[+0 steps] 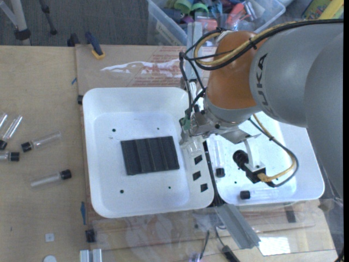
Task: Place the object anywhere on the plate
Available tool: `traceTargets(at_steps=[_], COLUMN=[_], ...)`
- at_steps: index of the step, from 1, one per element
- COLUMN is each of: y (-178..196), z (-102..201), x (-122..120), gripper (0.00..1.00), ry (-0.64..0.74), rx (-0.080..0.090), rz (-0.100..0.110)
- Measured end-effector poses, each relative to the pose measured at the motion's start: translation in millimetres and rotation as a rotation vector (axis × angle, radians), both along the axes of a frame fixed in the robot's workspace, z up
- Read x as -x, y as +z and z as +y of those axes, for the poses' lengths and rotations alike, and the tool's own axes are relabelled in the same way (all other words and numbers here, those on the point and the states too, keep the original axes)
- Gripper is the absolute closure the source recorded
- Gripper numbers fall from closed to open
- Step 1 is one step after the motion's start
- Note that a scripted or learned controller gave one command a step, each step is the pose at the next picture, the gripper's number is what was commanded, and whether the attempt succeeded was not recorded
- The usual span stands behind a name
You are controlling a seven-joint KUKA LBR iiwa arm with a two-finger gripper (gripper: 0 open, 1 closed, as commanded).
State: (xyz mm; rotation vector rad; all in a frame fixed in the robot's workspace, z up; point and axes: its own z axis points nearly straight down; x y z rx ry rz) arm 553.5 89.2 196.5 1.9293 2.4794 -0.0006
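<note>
One gripper [192, 146] hanging over the seam between two white bins, near right rim of left bin [95, 146]; finger state impossible to tell, nothing seen held. Clear tube [217, 158] with black cap lying in right bin [308, 173], just right of gripper. Dark ribbed plate [150, 155] flat in left bin, apart from tube. Loose capped tubes [49, 177] scattered on bench at far left.

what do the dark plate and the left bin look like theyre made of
Plate: probably matte black rubber or plastic; it is ribbed into parallel strips and shows no glare. Left bin: likely glossy white moulded plastic, with rounded corners and soft sheen along the rim.
</note>
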Motion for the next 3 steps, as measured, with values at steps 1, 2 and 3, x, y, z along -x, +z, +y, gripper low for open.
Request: traceTargets(at_steps=[1,2,3], y=[-25,42,42], z=[57,96,126], x=[-54,-107,-87], gripper=[1.00,1.00,1.00], ry=[0.371,0.756,0.881], rx=[0.000,0.000,-0.001], rz=[-0.002,-0.005,0.001])
